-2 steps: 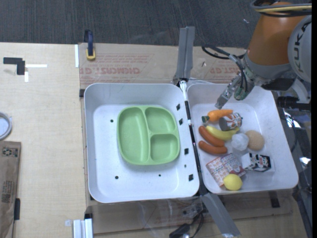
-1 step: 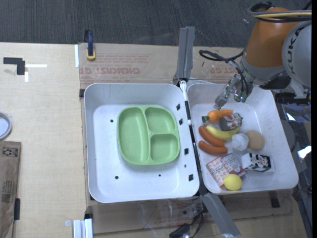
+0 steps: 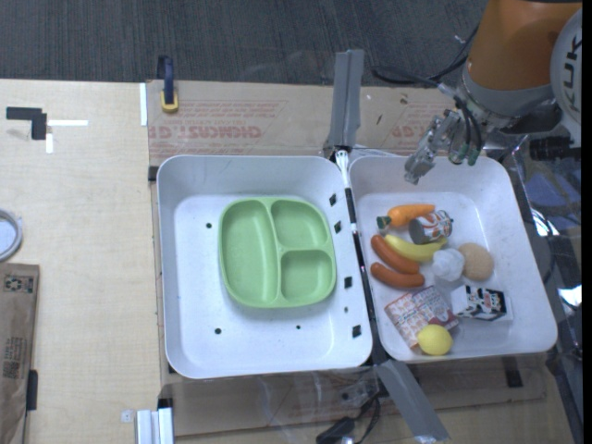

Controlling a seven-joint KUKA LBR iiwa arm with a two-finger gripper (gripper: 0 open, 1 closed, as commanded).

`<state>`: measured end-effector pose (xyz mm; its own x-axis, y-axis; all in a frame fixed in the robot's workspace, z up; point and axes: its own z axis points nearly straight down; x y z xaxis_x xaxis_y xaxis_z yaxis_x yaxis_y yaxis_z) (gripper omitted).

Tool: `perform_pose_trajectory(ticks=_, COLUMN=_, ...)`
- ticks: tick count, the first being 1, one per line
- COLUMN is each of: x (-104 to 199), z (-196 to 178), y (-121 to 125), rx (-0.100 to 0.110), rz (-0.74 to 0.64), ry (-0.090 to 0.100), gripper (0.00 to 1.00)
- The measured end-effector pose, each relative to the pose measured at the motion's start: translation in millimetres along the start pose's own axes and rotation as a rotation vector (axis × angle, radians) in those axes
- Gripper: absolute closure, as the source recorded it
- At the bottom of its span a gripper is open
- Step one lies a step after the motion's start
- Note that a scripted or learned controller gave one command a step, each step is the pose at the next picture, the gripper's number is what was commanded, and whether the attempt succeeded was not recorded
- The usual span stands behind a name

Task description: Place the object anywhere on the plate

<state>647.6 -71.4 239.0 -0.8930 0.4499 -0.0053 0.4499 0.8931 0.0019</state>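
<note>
1. A wooden table (image 3: 74, 248) carries two shallow white bins side by side, seen from above at a slant.
2. The arm (image 3: 523, 35), grey with an orange band, reaches in from the upper right.
3. Its gripper (image 3: 442, 151) hangs over the far rim of the right bin (image 3: 518, 239), near that bin's far left corner. The jaws point down and left. How far open they are cannot be told, and nothing shows between them.
4. The left bin (image 3: 185, 276) lies well to the left of the jaws and nearer the viewer. In it sits a light green plate (image 3: 276, 251) with three compartments: one long one on the left, two smaller ones on the right.
5. The objects lie in the right bin, all nearer the viewer than the jaws.
6. Closest to the jaws, just below them, is a carrot (image 3: 412, 214), touching a small can (image 3: 430, 229).
7. Next comes a banana (image 3: 407, 246), with two sausages (image 3: 396, 265) beside it on the left.
8. A white ball (image 3: 449, 265) touches a tan egg (image 3: 477, 261) to its right.
9. Farther from the jaws, a black-and-white carton (image 3: 483, 302) lies on its side, and a red printed packet (image 3: 419, 309) lies to its left.
10. Farthest from the jaws, at the near edge, a lemon (image 3: 435, 340) rests against the packet.
</note>
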Motion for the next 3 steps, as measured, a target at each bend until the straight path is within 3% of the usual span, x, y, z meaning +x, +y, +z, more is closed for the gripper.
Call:
perform_pose_trajectory(ticks=1, x=26, z=47, y=55, rx=0.001, rz=0.025, ry=0.003, gripper=1.00)
perform_pose_trajectory(ticks=2, x=38, z=46, y=76, rx=0.000, rz=-0.275, ry=0.003, gripper=1.00)
perform_pose_trajectory(ticks=3, x=61, z=30, y=133, rx=-0.003, rz=-0.641, ry=0.000, gripper=1.00)
